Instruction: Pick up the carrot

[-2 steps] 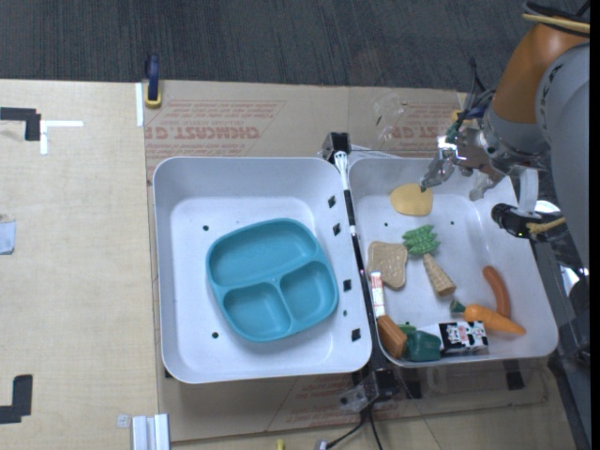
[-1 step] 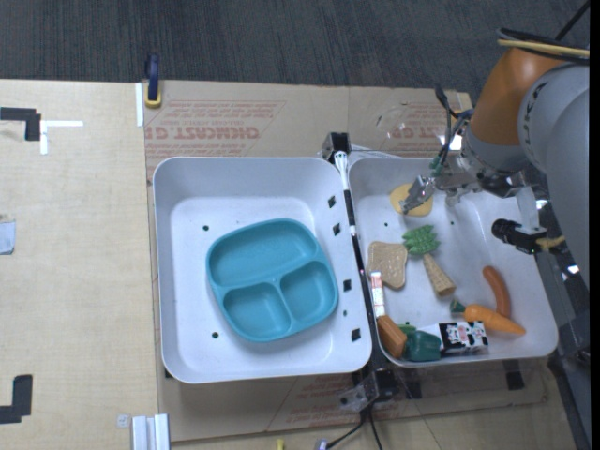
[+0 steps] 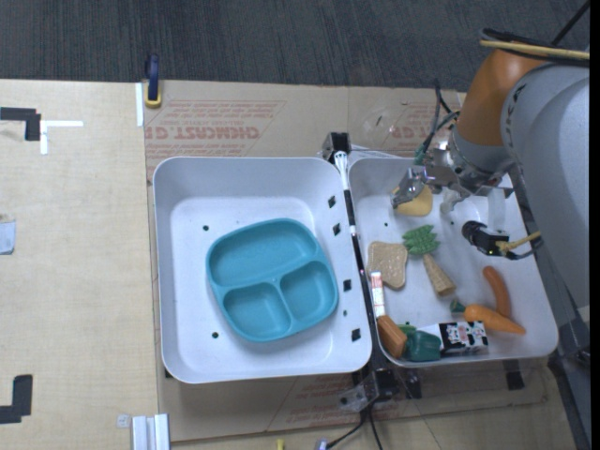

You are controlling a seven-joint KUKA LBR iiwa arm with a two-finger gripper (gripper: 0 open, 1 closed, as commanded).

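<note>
Camera view, carrot (image 3: 491,319) in right bin (image 3: 539,340), end effector (image 3: 413,187) near yellow piece (image 3: 416,202)

Light: bright, even, overhead
Shadows: soft, faint inside the bins (image 3: 178,279)
Blur: arm (image 3: 553,148) at three o'clock, possibly motion-softened

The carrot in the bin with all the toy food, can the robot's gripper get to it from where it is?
Probably yes. The carrot lies in the open near the front of the right bin, nothing on top of it. The gripper is over that bin's far end. An orange sausage-shaped toy lies close beside it, which could crowd the grasp.
</note>
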